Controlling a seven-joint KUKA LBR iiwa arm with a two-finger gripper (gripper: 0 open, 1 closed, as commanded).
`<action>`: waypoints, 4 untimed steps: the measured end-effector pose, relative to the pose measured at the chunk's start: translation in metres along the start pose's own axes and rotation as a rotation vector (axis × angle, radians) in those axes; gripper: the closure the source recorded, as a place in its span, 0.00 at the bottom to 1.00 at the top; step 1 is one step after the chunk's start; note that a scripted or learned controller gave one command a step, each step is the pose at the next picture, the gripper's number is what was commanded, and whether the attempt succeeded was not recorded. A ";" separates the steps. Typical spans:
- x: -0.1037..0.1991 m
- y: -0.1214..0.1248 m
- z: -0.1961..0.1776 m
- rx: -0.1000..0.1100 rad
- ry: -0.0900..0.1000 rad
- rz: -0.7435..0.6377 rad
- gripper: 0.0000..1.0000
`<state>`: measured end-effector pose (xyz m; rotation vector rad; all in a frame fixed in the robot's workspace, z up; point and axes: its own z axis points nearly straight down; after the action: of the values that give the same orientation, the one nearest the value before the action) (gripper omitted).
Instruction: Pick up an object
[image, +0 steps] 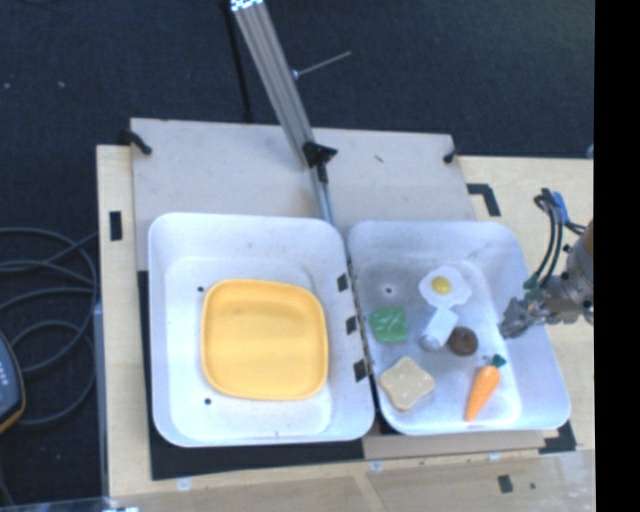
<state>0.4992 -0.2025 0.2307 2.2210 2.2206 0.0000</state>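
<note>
While my end effector (515, 318) waits at the right bin's (530, 262) right rim, grip state indeterminable, stock listed: carrot (482, 391), brown ball (462, 341), fried egg (443, 286), nearest for picking.

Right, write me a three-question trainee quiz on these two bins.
1. True or false: the yellow plate lies in the left bin.
2. Which item lies nearest the gripper? A. green piece B. bread slice C. brown ball
3. Fill in: the carrot lies in the ____ bin.

Key: 1 true; 2 C; 3 right.
</note>
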 end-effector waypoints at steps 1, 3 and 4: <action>0.050 0.014 -0.012 -0.001 0.001 -0.005 1.00; 0.145 0.038 -0.023 0.000 0.001 -0.004 1.00; 0.197 0.051 -0.011 0.001 0.001 -0.004 1.00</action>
<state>0.5505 -0.0059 0.2412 2.2177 2.2261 -0.0003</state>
